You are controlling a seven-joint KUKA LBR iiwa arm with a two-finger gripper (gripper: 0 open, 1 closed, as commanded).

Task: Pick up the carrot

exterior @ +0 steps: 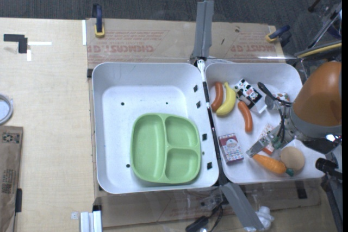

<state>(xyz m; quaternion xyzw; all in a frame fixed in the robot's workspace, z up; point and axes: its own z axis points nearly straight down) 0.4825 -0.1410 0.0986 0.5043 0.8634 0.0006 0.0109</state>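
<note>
The carrot [270,164], orange with a small green tip, lies flat near the front edge of the right bin [239,174]. A beige round ball [292,158] touches its right end. The arm's orange band [323,92] hangs over the bin's right side. Below it the gripper [273,138] points down and left, just above the carrot. Wires and grey parts crowd around the gripper. Nothing visibly lifts the carrot off the bin floor.
The right bin also holds a red sausage [217,96], a banana [229,100], a black-and-white toy [248,92], an orange sausage [246,117] and a small red box [231,148]. A green divided plate [165,148] rests in the left bin [109,117].
</note>
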